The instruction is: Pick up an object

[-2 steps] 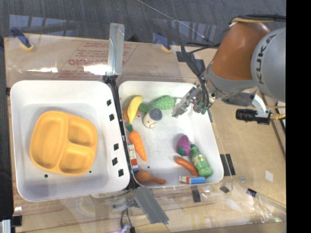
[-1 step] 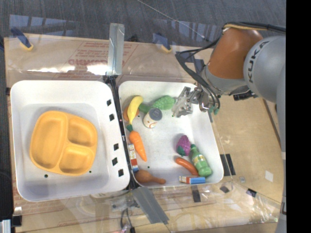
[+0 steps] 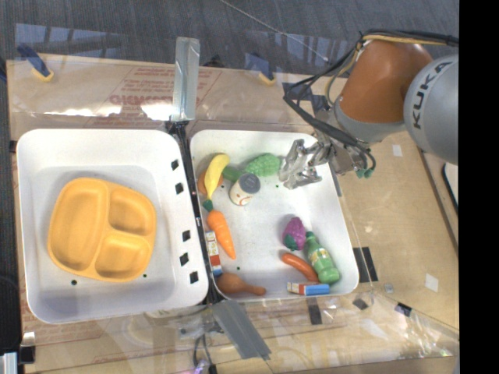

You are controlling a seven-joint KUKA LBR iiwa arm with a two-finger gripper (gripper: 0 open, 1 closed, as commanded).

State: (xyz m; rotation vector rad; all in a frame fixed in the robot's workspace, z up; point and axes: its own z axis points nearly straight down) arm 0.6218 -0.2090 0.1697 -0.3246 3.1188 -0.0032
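Green toy — likely target, lies in right bin near far wall, beside banana. Gripper just right of it, low over bin floor — nothing visibly held, finger spread unclear. Pick not yet done; grasp and lift remain.

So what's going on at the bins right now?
The arm reaches in over the right bin, its pincer hanging above the bin's upper area beside the green toy. Nothing shows between its fingers. A banana, carrot and green bottle lie in that bin; the left bin holds a yellow tray.
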